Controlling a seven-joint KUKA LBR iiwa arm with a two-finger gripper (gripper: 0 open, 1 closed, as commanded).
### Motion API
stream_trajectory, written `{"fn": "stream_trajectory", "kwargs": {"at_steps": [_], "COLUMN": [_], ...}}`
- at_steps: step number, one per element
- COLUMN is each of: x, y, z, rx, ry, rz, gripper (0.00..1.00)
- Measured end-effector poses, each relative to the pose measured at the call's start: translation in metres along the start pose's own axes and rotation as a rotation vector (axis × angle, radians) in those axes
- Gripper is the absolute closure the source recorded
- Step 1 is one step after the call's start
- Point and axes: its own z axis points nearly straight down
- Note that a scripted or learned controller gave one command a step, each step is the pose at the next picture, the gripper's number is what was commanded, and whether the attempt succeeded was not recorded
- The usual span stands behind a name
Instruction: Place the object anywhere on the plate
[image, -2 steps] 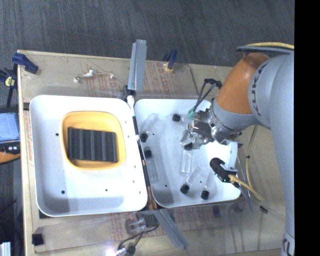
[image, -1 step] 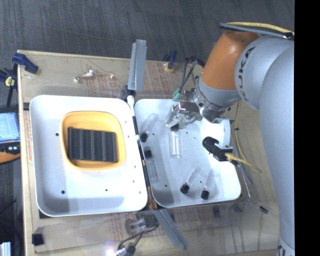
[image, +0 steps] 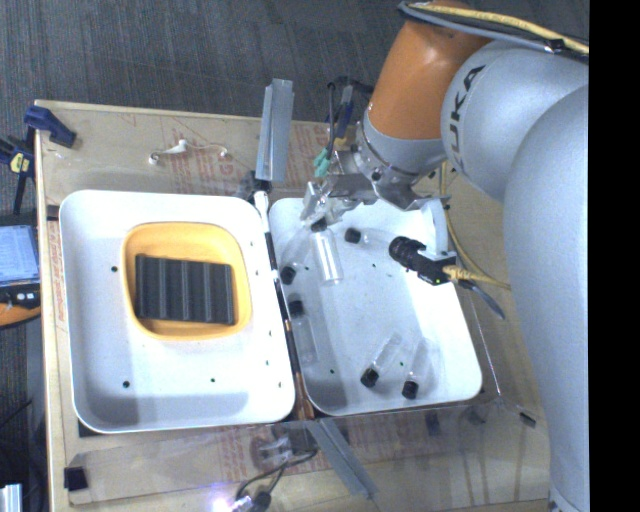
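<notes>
The yellow plate (image: 186, 238) lies in the left bin (image: 100, 380) and holds a dark ribbed insert (image: 186, 289). Several clear tubes with black caps lie in the right bin (image: 455, 350). One clear tube (image: 328, 259) rests near the bin's upper left, just below my gripper (image: 320, 203). My gripper hangs over the right bin's top-left corner, low and close to that tube. Two more capped tubes (image: 384, 360) lie side by side near the bin's front edge. I see nothing held in the gripper.
Small black caps (image: 289, 272) sit along the right bin's left wall. A black part with a yellow cable (image: 418, 259) hangs under the arm over the bin's right side. A metal bar (image: 273, 128) stands behind the bins, and a blue clamp (image: 48, 124) sits at the bench's far left.
</notes>
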Motion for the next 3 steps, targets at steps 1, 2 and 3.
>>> {"fn": "stream_trajectory", "kwargs": {"at_steps": [1, 2, 3], "x": [0.03, 0.05, 0.05], "y": [0.013, 0.001, 0.001], "z": [0.085, 0.085, 0.085], "rx": [0.003, 0.004, 0.003], "ry": [0.001, 0.001, 0.001], "rz": [-0.315, -0.553, -0.552], "gripper": [1.0, 1.0, 0.0]}}
